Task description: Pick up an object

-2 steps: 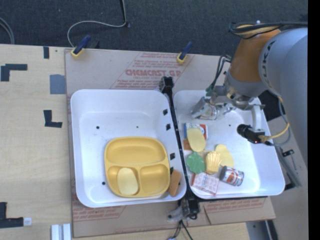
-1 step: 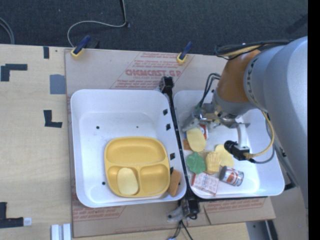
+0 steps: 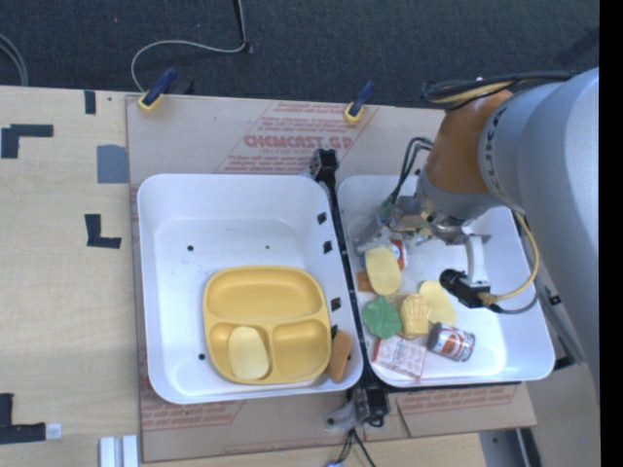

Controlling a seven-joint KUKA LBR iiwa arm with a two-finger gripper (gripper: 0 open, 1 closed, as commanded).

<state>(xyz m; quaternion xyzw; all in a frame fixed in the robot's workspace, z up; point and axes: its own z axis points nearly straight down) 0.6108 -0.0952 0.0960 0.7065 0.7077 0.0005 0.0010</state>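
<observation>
Scanning from the frame's left, the left white plastic bin (image 3: 161, 261) holds a yellow three-compartment plastic tray (image 3: 268, 309), with an orange-brown oblong piece (image 3: 340, 355) just beside the tray's lower right corner. Right of centre, the right white bin (image 3: 521, 358) carries the candidates for picking: a pale yellow oval item (image 3: 382, 270), a green leaf-shaped toy (image 3: 382, 316), a yellow ridged piece (image 3: 416, 314), a red-and-white flat packet (image 3: 401, 356) and a small red and silver can (image 3: 452, 341).

The step looks like the approach. The pincer (image 3: 397, 224) hangs over the upper part of that bin, near the oval item; whether it is released or clenched I cannot tell. Next, it probably needs to centre over one item and descend.
</observation>
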